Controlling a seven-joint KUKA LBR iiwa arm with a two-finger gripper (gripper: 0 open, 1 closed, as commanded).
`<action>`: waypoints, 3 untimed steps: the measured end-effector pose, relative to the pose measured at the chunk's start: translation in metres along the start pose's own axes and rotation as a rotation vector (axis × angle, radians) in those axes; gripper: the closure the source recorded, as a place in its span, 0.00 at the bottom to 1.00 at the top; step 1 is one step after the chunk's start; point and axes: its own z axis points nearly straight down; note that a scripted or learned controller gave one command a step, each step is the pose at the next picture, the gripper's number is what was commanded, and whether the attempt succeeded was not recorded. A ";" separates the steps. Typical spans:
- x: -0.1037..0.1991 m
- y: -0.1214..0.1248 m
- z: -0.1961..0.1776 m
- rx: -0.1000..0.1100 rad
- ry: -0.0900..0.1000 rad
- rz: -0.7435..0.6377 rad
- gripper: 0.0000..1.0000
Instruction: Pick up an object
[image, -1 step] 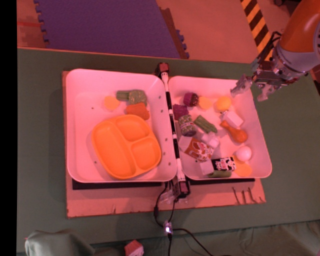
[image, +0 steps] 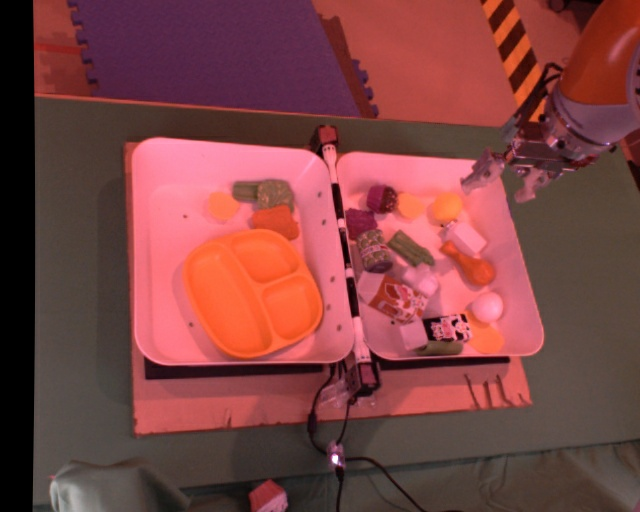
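**Pincer spread and empty above the right bin's far corner**

The two-finger pincer (image: 507, 177) is seen at the upper right, carried by the grey arm with its orange band (image: 605, 55). Its fingers are spread apart, and nothing is held between them. It is placed over the far right corner of the shallow white right-hand bin (image: 525, 300).

Nearest to it, a round yellow ball (image: 446, 208) is found just inside that bin. Beside this a small white block (image: 464, 238) is laid, touching an orange bottle-shaped toy (image: 470, 266). Further in, a dark purple lump (image: 381, 197), a green patterned cylinder (image: 375, 250) and a green stick-shaped piece (image: 410, 247) are gathered near the bin's left wall. Toward the near edge, a red and white printed carton (image: 398, 300), a white ball (image: 487, 306) and a black-and-white cow-patterned box (image: 446, 329) are seen.

The shallow white left-hand bin (image: 160, 200) is occupied by a large orange divided plastic tray (image: 252, 292), with a green blocky toy (image: 264, 191) and an orange wedge (image: 274, 222) lying well apart from the pincer. Both bins are borne by the green-covered worktop (image: 80, 250).
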 end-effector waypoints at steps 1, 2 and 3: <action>0.002 -0.003 0.041 0.004 0.000 0.000 0.00; 0.001 0.000 0.102 0.007 0.001 0.001 0.00; 0.006 -0.001 0.145 0.006 0.000 0.000 0.00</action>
